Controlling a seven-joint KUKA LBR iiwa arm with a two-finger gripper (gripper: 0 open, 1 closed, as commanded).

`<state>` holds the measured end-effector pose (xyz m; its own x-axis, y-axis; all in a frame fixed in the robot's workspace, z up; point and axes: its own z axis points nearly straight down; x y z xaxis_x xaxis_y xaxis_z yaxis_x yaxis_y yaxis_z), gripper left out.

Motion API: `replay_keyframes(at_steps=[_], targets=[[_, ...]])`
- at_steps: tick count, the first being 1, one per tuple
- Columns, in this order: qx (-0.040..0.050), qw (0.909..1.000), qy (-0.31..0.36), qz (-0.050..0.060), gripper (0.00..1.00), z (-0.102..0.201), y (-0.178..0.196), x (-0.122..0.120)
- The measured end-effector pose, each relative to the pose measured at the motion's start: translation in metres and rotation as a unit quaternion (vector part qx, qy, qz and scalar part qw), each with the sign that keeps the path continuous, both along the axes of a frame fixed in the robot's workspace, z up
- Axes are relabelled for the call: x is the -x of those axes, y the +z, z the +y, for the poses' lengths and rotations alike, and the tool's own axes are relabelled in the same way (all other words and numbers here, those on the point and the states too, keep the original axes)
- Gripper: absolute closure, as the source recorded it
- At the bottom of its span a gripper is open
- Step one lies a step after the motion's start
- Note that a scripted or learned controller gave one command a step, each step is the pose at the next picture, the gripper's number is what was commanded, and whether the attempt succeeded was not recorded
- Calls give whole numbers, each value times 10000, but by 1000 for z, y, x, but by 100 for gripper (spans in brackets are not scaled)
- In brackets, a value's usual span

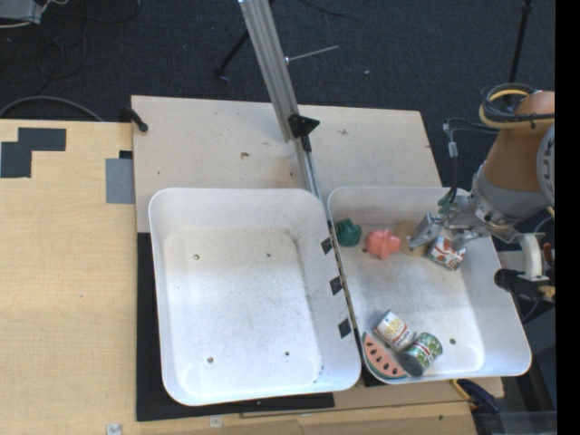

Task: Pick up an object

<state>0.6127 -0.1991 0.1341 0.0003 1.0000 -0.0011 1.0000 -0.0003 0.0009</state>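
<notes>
Camera view is taken from above, and two white bins are seen side by side on the worktop (227, 134). The left bin (181, 208) is bare inside. The right bin (507, 356) is where the toys are kept. The hand (441, 234) is seen low at the far right part of the right bin, at the end of the grey arm (512, 175).

A small red and white thing (447, 252) is seen right under the hand. It seems to be touched by the hand, but the picture is blurry there, so it cannot be told whether the hand is wide, narrow, or closed on it. No hold can be claimed.

Some things could go wrong from here. The red and white thing could be pushed aside and not caught, because it lies close to the bin wall and little room is left. It could also be pinched only at its edge and then dropped when the arm is lifted. The bin wall could be bumped by the hand too.

Other toys are found in the same bin. A pink toy (382, 243) lies near the hand, on its left in the picture, and a green toy (348, 233) lies just past that, by the bin's left wall. A watermelon slice (382, 356), a small can (394, 329) and a green can (421, 349) are bunched at the near edge, well apart from the hand.
</notes>
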Motion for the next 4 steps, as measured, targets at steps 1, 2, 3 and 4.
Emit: replay_keyframes(at_steps=[1, 2, 3, 4], targets=[[2, 10000, -17, -15, 100, -1, 12, -1], [4, 10000, 2, -19, 100, -6, 75, -4], [-1, 10000, 2, -7, 100, -7, 105, -5], [-21, 10000, 22, 24, 100, 45, 93, 4]])
